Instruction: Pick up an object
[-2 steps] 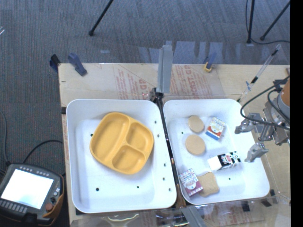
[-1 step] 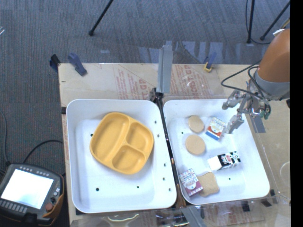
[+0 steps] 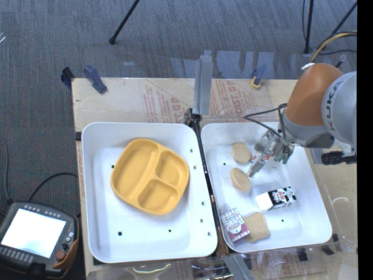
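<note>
Pincer (image 3: 258, 167) low in the right bin (image 3: 303, 214), between two tan cookies (image 3: 240, 152), grip unclear.

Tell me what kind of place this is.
Probably a robotics lab: a robot arm reaches over two white bins on a plywood bench, with a teach pendant and tripod legs on carpet.

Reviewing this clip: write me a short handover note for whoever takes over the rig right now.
Gripper: low over the right bin, between the two tan round pieces; nothing seen between its fingers.
Also in the right bin: black-and-white carton, red packet, tan slice.
Left bin: yellow divided plate.
Done: no object picked yet.
Left: grasp one and lift.
</note>
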Action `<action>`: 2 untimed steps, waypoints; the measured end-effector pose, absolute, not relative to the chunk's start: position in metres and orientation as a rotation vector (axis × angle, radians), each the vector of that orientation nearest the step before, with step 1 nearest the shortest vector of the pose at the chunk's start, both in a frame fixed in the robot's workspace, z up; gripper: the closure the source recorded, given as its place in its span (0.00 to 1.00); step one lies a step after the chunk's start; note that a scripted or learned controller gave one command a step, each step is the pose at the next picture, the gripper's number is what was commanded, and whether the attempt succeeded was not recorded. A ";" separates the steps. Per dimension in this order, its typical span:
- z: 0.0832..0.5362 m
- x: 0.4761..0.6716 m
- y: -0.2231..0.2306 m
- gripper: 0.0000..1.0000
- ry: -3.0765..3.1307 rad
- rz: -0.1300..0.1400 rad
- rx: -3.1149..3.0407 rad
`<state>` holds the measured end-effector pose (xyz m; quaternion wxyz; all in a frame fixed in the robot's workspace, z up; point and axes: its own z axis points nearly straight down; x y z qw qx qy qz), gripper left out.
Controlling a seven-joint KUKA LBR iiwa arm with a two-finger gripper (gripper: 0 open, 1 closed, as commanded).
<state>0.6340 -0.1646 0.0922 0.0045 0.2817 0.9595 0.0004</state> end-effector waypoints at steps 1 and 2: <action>0.093 0.626 -0.157 0.00 2.730 -0.001 1.555; 0.088 0.634 -0.205 0.00 2.551 -0.001 1.833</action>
